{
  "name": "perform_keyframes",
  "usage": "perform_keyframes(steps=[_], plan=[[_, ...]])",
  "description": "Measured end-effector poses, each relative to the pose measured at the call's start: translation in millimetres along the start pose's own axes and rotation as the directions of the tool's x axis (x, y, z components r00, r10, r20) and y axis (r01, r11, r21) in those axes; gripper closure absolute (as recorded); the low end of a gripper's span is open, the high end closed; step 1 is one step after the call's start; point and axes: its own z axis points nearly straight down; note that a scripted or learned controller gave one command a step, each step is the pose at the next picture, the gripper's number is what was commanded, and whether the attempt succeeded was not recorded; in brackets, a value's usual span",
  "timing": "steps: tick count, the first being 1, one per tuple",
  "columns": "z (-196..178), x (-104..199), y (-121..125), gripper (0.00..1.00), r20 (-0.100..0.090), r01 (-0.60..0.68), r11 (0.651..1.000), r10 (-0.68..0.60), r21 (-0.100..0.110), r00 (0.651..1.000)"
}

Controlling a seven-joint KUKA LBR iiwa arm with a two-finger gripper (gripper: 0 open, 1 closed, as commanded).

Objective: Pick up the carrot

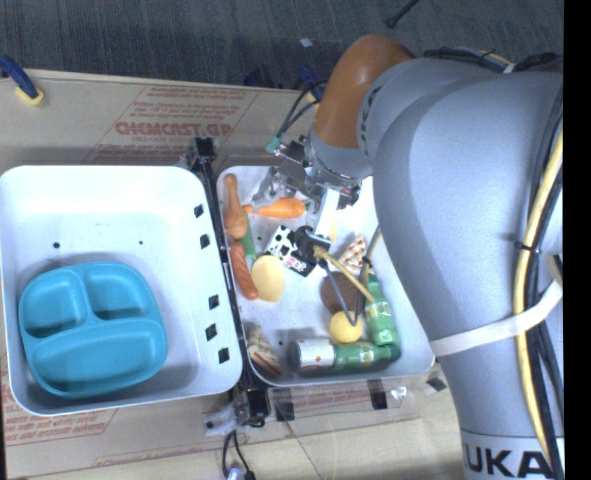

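Carrot [280, 208]: short orange piece lying crosswise on the floor of the view-right bin [275, 318], in its far half, just beside the gripper.
Near end of that bin: green bottle [360, 353] lies on its side along the near wall with a pale can [310, 353] beside it. Probably dumped in, not arranged.
Next back: yellow ball [345, 328] touches the bottle, with a brown lump [335, 293] just behind it.
Mid bin: pale yellow egg-shaped piece [268, 278] and a black-and-white patterned item [295, 250], both near the carrot. Clutter is tight, so there is a risk of snagging a neighbour.
View-left wall of that bin: two long orange-red pieces [241, 263] lie end to end along it. They look similar in colour to the target, so they are possible decoys.
View-left bin [105, 218]: holds a blue divided tray [90, 323] in its near half. Likely the drop side, not involved yet.
Gripper [310, 190]: low over the far end of the view-right bin, at the carrot's right end. Placement fits a grasp attempt on it.
Claw state: cannot tell, since the wrist hardware hides it. Contact with the carrot is also not resolvable.
Arm [455, 218]: reaches across from view right and covers the right bin's right side.
Stage, as a judgement: at grasp, lift not confirmed.
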Motion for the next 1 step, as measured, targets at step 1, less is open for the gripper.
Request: perform_keyframes(steps=[1], plan=[[30.3,-3.4,-10.8,0.0,-0.002,-0.025,0.999,0.025,-0.022,1.0]])
